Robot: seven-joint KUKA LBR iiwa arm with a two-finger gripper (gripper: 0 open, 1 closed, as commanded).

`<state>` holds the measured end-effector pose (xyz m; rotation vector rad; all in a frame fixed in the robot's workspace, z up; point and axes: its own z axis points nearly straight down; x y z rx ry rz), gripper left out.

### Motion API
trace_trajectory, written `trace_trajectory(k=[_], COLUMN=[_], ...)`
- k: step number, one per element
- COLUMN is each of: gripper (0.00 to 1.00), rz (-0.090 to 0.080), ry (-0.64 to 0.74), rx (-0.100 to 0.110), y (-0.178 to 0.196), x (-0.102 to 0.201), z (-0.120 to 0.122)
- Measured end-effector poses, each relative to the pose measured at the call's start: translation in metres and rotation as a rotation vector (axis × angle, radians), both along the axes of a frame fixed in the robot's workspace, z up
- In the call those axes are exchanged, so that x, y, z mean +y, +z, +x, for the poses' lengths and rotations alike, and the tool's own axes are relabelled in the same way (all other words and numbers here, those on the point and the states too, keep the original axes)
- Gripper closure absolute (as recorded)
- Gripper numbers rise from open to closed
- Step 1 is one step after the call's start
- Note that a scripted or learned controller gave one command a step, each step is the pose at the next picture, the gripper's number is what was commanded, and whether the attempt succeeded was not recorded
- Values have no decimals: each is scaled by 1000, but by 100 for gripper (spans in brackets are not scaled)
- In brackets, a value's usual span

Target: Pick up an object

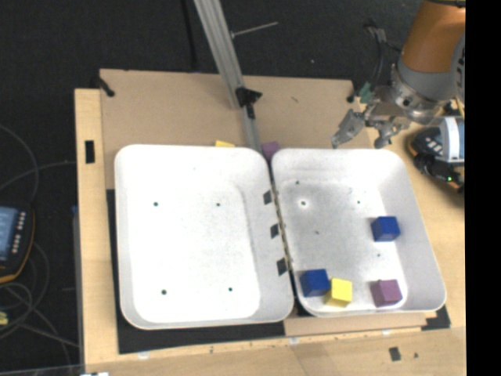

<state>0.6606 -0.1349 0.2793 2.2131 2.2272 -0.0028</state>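
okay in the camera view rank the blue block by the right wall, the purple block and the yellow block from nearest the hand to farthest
1. Blue block, by the right bin's right wall, nearest the hand.
2. Purple block, at the bin's front right corner.
3. Yellow block, along the front edge, left of the purple one.

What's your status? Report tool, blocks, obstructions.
Tool open, above right bin's far rim, holding nothing. Four blocks in right bin: two blue, yellow, purple. Nothing between tool and blocks.

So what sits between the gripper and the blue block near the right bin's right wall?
In the camera view, just bare white floor of the right bin. The gripper hangs over the bin's far rim, and the blue block lies apart, nothing between.
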Motion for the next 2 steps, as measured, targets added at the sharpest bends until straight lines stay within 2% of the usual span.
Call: trace_trajectory(k=[1,2], gripper=[0,0], rz=[1,-1], ry=[-2,-13], rx=[-6,4], y=[46,-1], x=[10,-52], z=[-19,-54])
